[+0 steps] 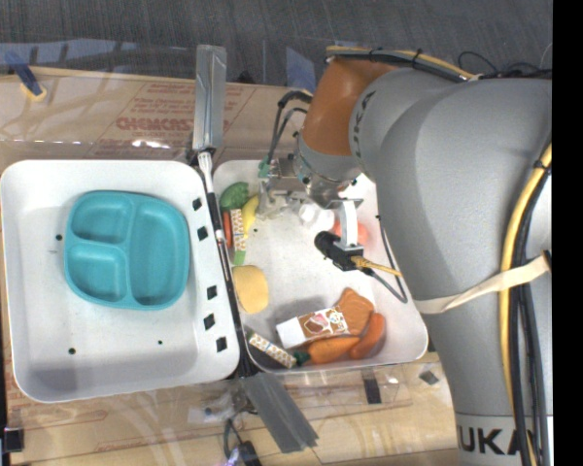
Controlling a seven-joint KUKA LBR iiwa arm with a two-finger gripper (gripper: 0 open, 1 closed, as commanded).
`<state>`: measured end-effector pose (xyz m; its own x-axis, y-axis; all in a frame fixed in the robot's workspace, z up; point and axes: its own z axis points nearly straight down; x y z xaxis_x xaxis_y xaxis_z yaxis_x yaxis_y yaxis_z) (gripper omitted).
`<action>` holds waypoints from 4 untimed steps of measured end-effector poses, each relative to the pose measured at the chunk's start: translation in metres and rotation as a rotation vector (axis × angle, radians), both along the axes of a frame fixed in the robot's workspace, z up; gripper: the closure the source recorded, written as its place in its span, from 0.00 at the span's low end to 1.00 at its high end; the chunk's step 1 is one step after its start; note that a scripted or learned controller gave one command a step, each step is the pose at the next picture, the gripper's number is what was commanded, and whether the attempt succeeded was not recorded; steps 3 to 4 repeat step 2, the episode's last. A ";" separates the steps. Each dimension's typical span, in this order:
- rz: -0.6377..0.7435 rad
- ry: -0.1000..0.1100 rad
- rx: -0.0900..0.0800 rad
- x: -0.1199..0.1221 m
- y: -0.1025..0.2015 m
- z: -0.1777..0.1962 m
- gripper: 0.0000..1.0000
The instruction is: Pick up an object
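Gripper (290, 194) sits low in the right bin (408, 343), near its far left corner, close by a green toy (234, 195); I cannot tell its grip. Teal plate (128, 248) lies in the left bin (19, 289).

The worktop (97, 124) has a brown surface with faint red printing (too blurred to read) under a clear cover. Two shallow white bins lie directly on it, side by side: the left bin (29, 289) and the right bin (408, 343), their inner walls touching. Small pieces of blue tape (29, 81) are near the worktop's far left corner.
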<state>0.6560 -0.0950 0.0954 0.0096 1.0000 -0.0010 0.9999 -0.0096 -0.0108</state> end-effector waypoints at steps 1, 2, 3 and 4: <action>-0.045 -0.011 0.001 0.002 0.022 0.097 0.00; -0.062 -0.002 0.000 -0.017 0.003 0.015 0.00; -0.062 -0.002 0.000 -0.017 0.003 0.015 0.00; -0.062 -0.002 0.000 -0.017 0.003 0.015 0.00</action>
